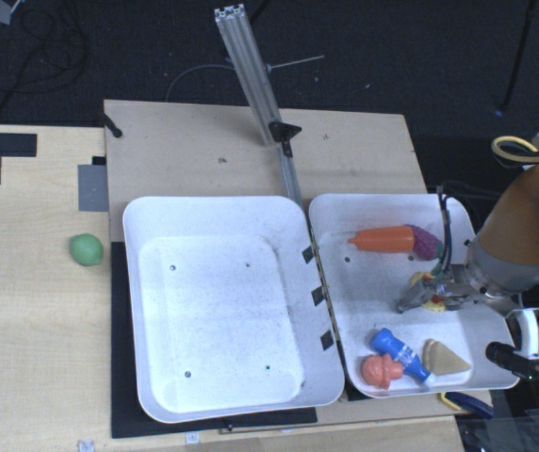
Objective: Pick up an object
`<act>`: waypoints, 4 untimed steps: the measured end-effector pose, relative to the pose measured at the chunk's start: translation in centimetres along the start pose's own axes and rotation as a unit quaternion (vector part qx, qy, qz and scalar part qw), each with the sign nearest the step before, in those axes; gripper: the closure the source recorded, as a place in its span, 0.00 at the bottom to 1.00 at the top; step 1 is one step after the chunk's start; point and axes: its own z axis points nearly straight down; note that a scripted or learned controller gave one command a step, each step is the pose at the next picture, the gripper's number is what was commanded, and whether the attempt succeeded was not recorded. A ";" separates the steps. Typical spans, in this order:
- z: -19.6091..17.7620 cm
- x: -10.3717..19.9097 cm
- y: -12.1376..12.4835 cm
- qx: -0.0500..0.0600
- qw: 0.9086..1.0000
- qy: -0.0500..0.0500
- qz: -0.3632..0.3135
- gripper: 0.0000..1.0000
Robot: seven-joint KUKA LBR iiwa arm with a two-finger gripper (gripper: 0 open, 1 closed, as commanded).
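In the right bin [345, 217] lie an orange carrot-shaped toy with a purple end [392, 240], a blue toy [400, 351], a salmon-pink lump [379, 371] and a tan wedge [445, 357]. My gripper [423, 295] hangs low in the middle of that bin, below the carrot and above the blue toy, reaching in from the right. A small yellow and red bit shows by its fingers, but I cannot tell whether it is gripped.
The left bin [215, 304] stands beside the right one, joined by black clips [318, 295]. A green ball [87, 250] rests on the bench at far left. A metal rail [253, 72] leans in from the back.
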 end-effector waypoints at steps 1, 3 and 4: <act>-1.1 -0.1 0.0 -0.001 1.000 0.000 0.001 1.00; -10.1 -0.8 0.2 -0.001 1.000 0.000 0.000 1.00; -15.3 -0.8 0.3 -0.001 1.000 0.000 0.000 1.00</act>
